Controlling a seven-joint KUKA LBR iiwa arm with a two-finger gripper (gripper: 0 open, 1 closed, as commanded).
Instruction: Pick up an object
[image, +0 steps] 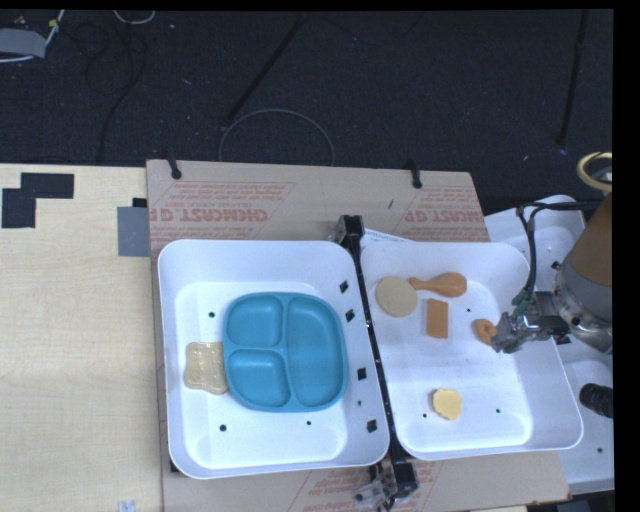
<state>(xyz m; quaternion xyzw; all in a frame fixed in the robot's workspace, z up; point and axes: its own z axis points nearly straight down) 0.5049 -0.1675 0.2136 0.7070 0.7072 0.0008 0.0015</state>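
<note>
Gripper (508, 334), finger state I cannot tell, sits beside the small orange rounded piece (485, 330), mid-right; centre over it before closing.

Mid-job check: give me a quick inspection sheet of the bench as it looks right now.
Surface: two white bins side by side, left bin and right bin, on a cardboard sheet.
Job's things: right bin holds a beige disc, orange spoon-like piece, orange-brown block, yellow piece, small orange piece.
Clutter: left bin holds a blue divided plate and a pale sponge-like pad.
Grippers: gripper at right bin's right edge, beside the small orange piece.
Cables: dark cables on the floor behind.
Surroundings: dark floor, light table at left.
</note>
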